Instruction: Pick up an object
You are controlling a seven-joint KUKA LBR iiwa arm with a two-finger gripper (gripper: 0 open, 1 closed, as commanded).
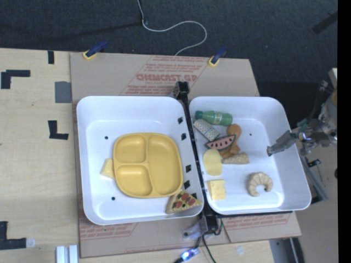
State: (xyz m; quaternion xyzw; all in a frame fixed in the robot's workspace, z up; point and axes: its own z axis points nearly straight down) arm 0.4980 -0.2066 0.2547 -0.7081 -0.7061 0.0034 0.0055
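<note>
Gripper at right bin's right wall, above bare floor; finger state cannot tell, nothing visibly held. Croissant nearest, below-left. Watermelon slice, green bottle, cheese toward divider. Yellow divided plate in left bin.

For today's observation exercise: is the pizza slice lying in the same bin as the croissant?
No: the pizza slice lies in the left bin beside the yellow divided plate, while the croissant lies in the right bin.

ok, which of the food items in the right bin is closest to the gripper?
The croissant, lying alone at the bin's near right. The gripper hangs just above and to its right; the other food clusters by the divider.
</note>
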